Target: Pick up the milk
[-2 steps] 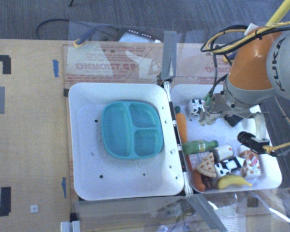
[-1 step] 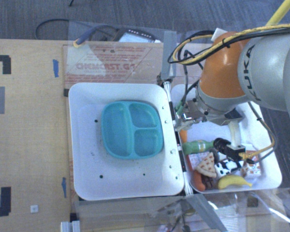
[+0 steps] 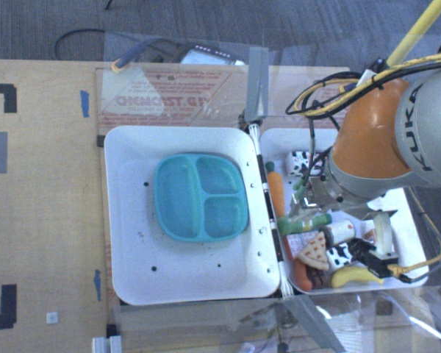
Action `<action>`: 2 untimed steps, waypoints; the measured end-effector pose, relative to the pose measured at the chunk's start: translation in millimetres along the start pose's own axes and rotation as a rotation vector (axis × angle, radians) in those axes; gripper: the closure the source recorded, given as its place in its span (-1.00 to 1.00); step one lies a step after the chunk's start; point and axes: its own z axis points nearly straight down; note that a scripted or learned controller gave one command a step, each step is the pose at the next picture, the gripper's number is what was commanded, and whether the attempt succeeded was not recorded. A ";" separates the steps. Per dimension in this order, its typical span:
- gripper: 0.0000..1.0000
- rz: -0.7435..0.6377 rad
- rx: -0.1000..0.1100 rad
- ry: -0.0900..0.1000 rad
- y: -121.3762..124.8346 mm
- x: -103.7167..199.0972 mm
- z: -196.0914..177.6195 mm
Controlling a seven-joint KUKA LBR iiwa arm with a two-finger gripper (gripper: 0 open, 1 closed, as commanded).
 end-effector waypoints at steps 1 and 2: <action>1.00 0.011 0.001 0.000 -16.4 124.8 2.8; 1.00 -0.218 -0.002 -0.001 -15.6 128.8 -250.8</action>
